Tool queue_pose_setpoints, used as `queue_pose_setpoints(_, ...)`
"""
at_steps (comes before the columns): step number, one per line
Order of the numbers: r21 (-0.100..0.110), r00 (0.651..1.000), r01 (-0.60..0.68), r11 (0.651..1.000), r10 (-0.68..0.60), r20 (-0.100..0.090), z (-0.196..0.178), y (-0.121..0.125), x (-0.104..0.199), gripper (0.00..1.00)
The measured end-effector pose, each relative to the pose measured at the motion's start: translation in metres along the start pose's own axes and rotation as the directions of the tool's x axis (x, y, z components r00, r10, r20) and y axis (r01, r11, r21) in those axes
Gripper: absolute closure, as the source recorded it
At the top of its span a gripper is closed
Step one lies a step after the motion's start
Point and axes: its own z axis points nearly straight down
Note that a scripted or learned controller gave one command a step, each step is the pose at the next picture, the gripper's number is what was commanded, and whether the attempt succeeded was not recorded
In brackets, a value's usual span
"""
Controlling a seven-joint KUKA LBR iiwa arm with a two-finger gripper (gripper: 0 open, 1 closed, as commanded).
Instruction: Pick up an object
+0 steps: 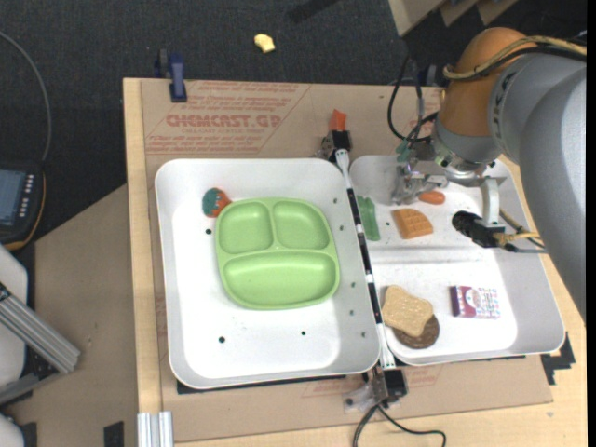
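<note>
Pincer (410, 182) is hovering just left of the small orange oblong piece (432, 196); finger state possibly spread, cannot tell.

Dark carpet floor (84, 35) around cardboard-topped bench (233, 119)

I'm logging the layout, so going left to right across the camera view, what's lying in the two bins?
Small round toy → green divided plate → green stick → orange waffle piece → purple packet.
</note>
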Motion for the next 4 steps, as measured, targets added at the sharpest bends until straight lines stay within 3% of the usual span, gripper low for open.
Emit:
queue_pose_setpoints(1,-0.013,1.0,-0.006,1.0,0.006,0.003,-0.027,-0.047,-0.083,1.0)
queue_pose_setpoints(2,-0.013,1.0,0.001,1.0,-0.001,0.001,-0.025,-0.045,-0.077,0.0)
queue_pose_setpoints(3,-0.019,1.0,0.008,1.0,-0.008,0.001,0.003,-0.013,-0.007,0.0)
queue_pose_setpoints(4,-0.004,1.0,-0.004,1.0,0.004,0.0,0.012,-0.129,-0.029,0.0)
